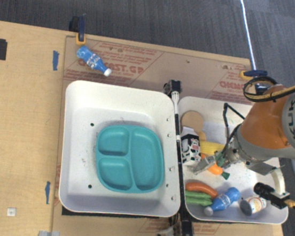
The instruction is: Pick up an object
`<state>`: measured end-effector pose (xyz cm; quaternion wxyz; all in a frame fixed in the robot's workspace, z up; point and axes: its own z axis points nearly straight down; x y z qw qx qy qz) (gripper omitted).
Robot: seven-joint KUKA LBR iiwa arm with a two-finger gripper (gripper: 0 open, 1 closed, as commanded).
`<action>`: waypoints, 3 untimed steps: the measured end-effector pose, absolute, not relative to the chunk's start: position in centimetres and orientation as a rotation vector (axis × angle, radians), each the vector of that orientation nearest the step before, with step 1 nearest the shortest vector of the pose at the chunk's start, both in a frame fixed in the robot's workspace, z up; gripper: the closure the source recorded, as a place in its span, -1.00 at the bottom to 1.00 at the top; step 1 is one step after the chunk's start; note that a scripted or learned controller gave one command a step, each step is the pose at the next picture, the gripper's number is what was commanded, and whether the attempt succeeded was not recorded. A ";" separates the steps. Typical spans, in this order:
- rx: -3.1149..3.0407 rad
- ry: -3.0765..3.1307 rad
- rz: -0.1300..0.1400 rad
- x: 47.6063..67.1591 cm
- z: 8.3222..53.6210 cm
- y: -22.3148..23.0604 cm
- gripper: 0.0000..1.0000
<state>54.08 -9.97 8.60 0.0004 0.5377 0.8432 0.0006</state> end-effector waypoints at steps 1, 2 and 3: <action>1.686 2.643 0.005 54.2 9.7 -10.0 1.00; 1.250 2.877 0.001 55.4 8.7 -10.0 1.00; 1.250 2.873 0.003 55.5 9.7 -10.0 1.00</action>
